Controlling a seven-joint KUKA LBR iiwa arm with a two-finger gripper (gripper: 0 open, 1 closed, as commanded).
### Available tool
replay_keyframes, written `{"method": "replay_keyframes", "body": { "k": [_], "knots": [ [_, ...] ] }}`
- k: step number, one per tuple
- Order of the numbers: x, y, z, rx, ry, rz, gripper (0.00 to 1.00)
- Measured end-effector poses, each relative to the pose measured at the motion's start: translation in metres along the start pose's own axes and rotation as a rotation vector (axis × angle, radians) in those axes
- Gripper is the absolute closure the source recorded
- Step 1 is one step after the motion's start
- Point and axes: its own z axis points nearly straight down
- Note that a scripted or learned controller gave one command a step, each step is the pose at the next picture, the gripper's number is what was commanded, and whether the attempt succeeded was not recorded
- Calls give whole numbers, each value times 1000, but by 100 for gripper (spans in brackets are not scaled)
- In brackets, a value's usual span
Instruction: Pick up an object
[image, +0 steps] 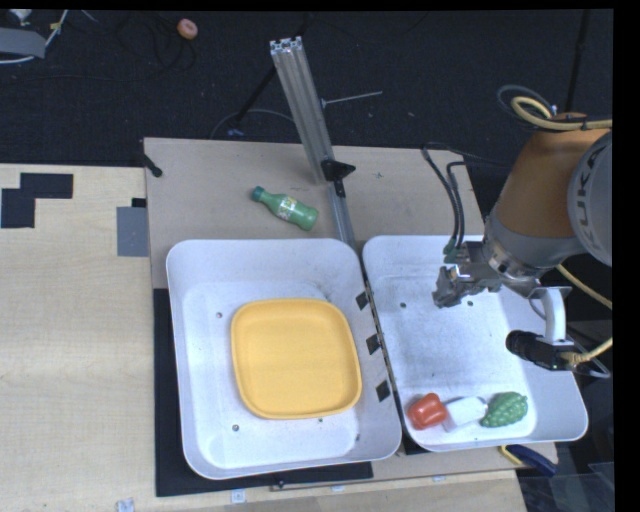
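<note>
In the right bin (440, 345), along its near edge, lie three small things in a row: a red pepper-like toy (428, 409), a white block (464, 411) and a bumpy green toy (504, 409). My gripper (452, 289) hangs over the upper middle of that bin, well behind those three, with nothing visible between its dark fingers. A yellow square plate (295, 356) lies in the middle of the left bin (200, 300). A green bottle (286, 208) lies on its side on the bench behind the left bin.
A slanted aluminium rail (310, 105) stands behind the bins, down to their shared edge. Black clips (372, 343) line the divide between the bins. Cables loop around the arm at the right.
</note>
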Motion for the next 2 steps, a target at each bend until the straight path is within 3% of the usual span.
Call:
{"method": "replay_keyframes", "body": {
  "k": [1, 2],
  "knots": [
    [-1, 0, -9, 5, 0, 1, 100],
    [60, 7, -17, 5, 2, -4, 100]
  ]
}}
